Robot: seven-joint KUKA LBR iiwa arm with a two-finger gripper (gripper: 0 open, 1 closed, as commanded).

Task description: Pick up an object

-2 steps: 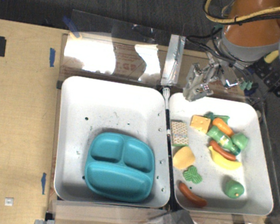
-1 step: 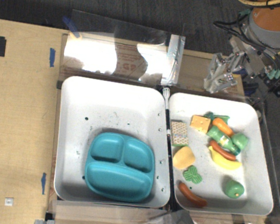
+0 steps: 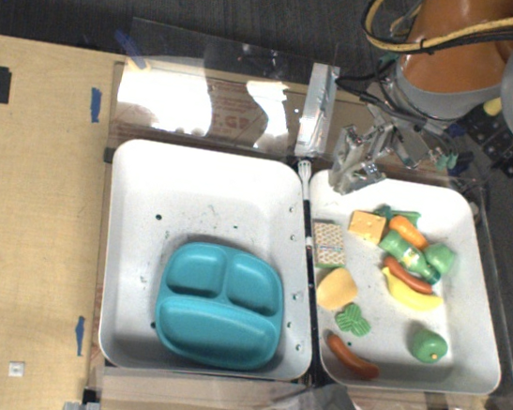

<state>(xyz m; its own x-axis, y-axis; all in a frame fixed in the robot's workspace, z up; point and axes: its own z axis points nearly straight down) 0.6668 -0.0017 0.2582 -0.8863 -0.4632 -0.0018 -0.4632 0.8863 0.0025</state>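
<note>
On the bench, left bin carries a teal divided tray; right bin carries the toy food. I read the gripper over that bin's far-left corner, nothing between its fingers, their spread unreadable. Nearest it: cheese cube, carrot, banana, lime, sausage.

Teal divided tray in left white bin; blue tape on cardboard
</note>
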